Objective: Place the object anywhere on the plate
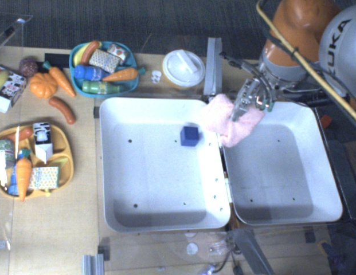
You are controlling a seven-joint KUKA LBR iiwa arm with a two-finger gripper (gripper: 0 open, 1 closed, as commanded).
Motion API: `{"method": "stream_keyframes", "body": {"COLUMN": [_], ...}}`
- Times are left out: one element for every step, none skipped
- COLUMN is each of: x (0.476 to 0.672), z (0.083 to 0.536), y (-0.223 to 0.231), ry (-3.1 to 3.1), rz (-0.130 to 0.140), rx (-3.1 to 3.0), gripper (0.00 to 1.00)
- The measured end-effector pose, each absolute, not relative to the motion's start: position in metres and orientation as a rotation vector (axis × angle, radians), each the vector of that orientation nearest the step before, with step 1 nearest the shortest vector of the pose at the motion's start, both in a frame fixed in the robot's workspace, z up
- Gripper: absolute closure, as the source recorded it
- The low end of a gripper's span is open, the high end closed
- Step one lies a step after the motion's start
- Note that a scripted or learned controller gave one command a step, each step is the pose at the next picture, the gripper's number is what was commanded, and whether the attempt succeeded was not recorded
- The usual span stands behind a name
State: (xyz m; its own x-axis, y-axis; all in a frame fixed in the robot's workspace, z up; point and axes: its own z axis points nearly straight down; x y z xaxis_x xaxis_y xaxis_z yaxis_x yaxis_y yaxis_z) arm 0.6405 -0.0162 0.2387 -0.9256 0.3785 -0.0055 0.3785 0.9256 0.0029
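The gripper (246, 103), near the upper right of the frame, is pinching a pink cloth (232, 125). The cloth hangs over the wall between the two bins. A blue cube (190, 135) sits in the left bin (155, 211). I cannot pick out a plate for sure. Next, the arm should carry the cloth over one and let go

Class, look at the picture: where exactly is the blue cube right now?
The blue cube sits in the left white bin, near its upper right corner, just left of the pink cloth.
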Motion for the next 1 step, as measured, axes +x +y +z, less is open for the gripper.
{"method": "stream_keyframes", "body": {"x": [0.6254], "z": [0.2449], "y": [0.0351], "ry": [3.136], "rz": [0.004], "rx": [-0.003], "gripper": [1.0]}}
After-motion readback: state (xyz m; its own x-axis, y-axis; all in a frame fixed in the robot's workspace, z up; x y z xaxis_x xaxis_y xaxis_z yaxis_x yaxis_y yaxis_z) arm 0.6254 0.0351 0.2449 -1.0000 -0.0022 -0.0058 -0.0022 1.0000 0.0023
